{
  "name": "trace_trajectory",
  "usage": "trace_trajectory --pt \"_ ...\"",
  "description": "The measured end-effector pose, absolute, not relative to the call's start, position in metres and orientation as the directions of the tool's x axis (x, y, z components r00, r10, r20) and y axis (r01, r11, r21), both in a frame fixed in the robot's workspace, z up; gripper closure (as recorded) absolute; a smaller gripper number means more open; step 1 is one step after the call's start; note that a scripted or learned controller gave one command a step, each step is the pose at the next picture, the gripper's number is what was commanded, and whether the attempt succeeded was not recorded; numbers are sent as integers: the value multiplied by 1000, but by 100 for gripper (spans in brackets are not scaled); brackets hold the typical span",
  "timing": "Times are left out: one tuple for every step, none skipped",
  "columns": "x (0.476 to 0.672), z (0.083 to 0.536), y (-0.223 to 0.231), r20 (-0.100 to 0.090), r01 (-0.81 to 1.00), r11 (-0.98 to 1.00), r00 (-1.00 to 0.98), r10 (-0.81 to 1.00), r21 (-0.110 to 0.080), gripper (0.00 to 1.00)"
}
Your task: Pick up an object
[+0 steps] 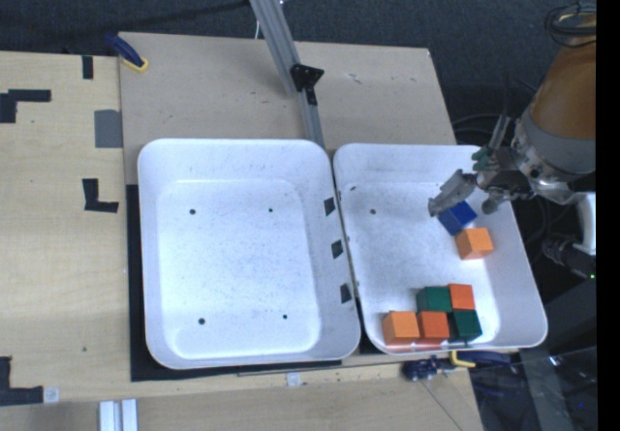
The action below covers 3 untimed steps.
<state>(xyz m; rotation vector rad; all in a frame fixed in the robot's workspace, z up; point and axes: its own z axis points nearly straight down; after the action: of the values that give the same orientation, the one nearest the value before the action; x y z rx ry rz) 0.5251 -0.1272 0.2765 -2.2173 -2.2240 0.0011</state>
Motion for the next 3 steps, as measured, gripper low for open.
trace_trajectory --pt "525 277 -127 0 1000 3 -3 1000 -1 0" --pt "527 213 -124 1 1000 2 -2 1000 -8 0" --pt "534 165 -125 0 1000 1 -1 1000 -6 0"
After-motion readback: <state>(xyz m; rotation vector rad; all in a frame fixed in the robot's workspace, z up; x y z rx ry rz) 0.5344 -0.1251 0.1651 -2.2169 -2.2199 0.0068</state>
